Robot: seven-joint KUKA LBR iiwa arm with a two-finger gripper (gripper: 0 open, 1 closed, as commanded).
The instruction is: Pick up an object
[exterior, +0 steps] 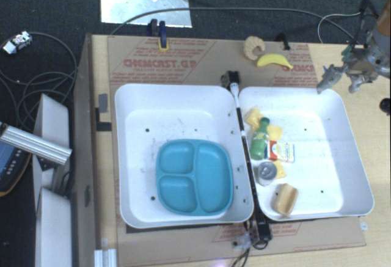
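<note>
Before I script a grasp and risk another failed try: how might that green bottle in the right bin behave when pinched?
The green bottle lies on its side, so it may roll or twist. It looks like smooth plastic, possibly slippery. Yellow pieces crowd it, so it could nudge them.

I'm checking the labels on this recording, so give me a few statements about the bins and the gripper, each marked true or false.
1. The blue divided tray lies in the left bin. True.
2. The green bottle is in the left bin. False: it is in the right bin, near the divider.
3. The banana lies inside the right bin. False: it rests on the bench beyond the bins.
4. The gripper is over the right bin's far right corner. True.
5. The gripper holds the bottle. False: the bottle lies in the bin, apart from it.
</note>
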